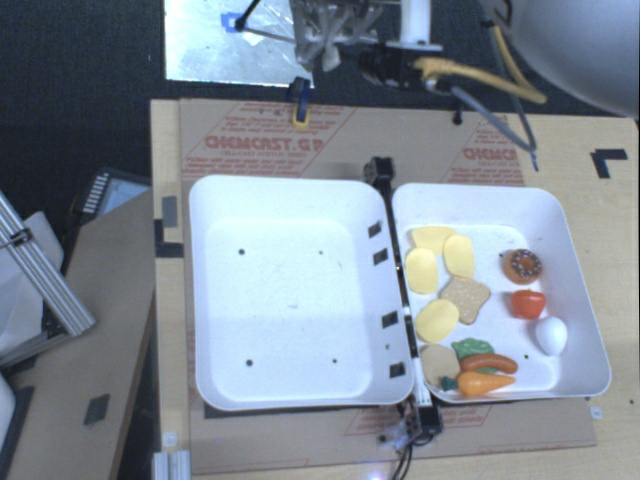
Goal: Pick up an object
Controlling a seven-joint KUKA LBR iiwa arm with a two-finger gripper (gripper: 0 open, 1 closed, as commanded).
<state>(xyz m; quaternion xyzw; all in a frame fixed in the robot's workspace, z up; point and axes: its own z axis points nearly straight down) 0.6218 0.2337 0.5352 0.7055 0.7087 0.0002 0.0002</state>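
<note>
So the left bin is just bare white plastic, and the gripper hangs way up at the top edge above the bench, well away from both bins; can't tell from here if its fingers are apart or together. All the pickable stuff sits in the right bin: yellow slices and a toast piece by the divider, carrot along the front wall. Further right there's a donut, a tomato and a white egg.
</note>
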